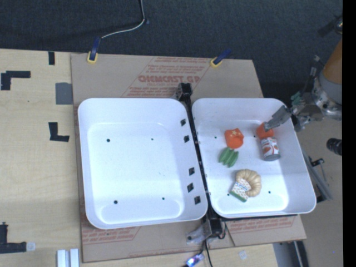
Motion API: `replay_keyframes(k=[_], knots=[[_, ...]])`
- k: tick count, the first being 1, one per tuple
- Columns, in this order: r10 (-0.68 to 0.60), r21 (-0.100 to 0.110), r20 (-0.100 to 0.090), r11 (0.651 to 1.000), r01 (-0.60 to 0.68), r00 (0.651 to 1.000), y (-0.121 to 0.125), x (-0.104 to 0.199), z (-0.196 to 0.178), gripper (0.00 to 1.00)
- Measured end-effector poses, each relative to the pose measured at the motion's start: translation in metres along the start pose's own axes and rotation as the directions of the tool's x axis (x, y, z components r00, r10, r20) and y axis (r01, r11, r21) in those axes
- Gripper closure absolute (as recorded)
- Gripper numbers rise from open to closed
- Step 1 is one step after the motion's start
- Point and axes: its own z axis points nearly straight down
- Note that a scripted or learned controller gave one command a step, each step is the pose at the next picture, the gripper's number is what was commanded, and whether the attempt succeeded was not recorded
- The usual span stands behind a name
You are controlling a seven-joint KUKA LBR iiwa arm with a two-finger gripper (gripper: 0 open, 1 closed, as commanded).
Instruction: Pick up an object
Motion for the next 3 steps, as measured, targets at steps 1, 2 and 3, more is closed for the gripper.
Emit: replay_keyframes(k=[1,2,3], knots=[[-0.002,0.006,-0.001,1.000,0.002,1.000,0.041,-0.006,0.100,0.00],[-0.003,0.000,0.002,1.000,0.003,1.000,0.042,-0.006,0.083,1.00],[-0.009,-0.010,-0.002,1.000,0.009,1.000,-0.005,0.088,-0.025,1.00]])
